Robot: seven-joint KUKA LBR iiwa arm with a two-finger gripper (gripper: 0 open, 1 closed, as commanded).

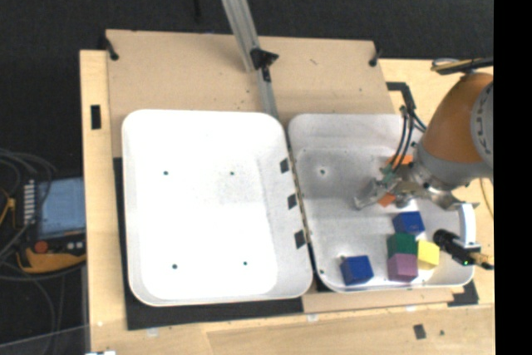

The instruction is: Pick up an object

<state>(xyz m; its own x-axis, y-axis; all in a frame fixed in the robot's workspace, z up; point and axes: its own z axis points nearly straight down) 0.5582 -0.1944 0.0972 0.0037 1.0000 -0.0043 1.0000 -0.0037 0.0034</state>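
1. We look down on a pale wooden desk set against dark flooring, with a slanted metal rail coming in from twelve o'clock and some cabling and a small box at nine o'clock.
2. Two shallow white bins sit side by side: the left bin and the right bin, where all the blocks lie.
3. The blocks cluster at the right bin's five o'clock corner: a blue block, a green block, a purple block, a yellow block, and a second blue block lying apart toward six o'clock.
4. The end effector hangs low over the right bin's middle; something orange shows at its tip, but we cannot tell how its grasping parts stand or whether anything is held.
5. The relation that matters: the nearest blue block lies just beside the end effector, toward four to five o'clock, with the tight cluster directly behind it.
6. The arm enters from three o'clock, its orange band bent over the bin's right rim, wrist angled down toward nine o'clock.
7. We judge the next move as a short shift toward five o'clock; crowded neighbours could spoil the grasp.
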